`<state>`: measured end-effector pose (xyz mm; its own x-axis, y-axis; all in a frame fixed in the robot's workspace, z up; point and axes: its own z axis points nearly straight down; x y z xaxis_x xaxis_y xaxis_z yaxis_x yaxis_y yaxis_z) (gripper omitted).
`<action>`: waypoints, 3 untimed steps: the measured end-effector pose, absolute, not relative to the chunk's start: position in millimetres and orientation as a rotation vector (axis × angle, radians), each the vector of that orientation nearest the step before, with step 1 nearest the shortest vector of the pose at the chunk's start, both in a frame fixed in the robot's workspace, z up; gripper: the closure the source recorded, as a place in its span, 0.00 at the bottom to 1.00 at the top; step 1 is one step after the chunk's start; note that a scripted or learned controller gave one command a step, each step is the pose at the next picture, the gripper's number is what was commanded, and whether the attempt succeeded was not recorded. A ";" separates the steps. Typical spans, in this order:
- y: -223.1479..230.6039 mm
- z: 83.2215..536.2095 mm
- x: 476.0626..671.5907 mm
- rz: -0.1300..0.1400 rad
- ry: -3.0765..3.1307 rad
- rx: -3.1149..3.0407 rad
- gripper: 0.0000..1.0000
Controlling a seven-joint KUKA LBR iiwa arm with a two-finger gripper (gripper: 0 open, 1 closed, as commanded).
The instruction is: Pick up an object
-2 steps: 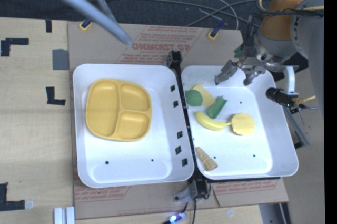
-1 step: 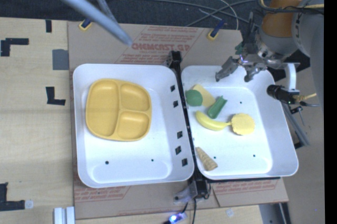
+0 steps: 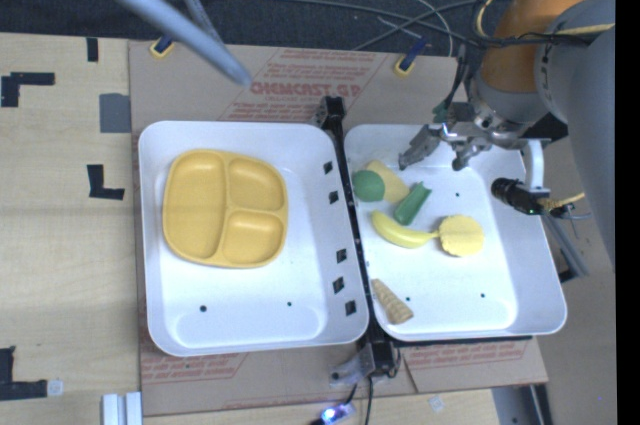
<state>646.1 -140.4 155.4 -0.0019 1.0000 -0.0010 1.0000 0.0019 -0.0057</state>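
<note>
Gripper (image 3: 441, 153) spread open, holding nothing, above right bin (image 3: 520, 313), near green ball (image 3: 369, 185), green block (image 3: 411, 203), banana (image 3: 402, 233)

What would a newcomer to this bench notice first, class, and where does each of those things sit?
The big yellow divided plate fills the middle of the left bin. In the right bin lies a cluster of toy food: a banana, a green piece and a round yellow piece, with a cone apart near the front. The gripper hangs over that bin's far edge, jaws spread with nothing between them.
</note>
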 end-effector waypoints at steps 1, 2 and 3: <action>-147.8 94.3 646.7 0.009 -2.219 -2.217 0.00; -147.4 84.8 646.9 0.004 -2.225 -2.220 0.00; -147.0 96.8 648.2 0.001 -2.229 -2.220 1.00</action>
<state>648.2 -147.0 96.8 -0.0039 1.0000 -0.0035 1.0000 0.0039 0.0026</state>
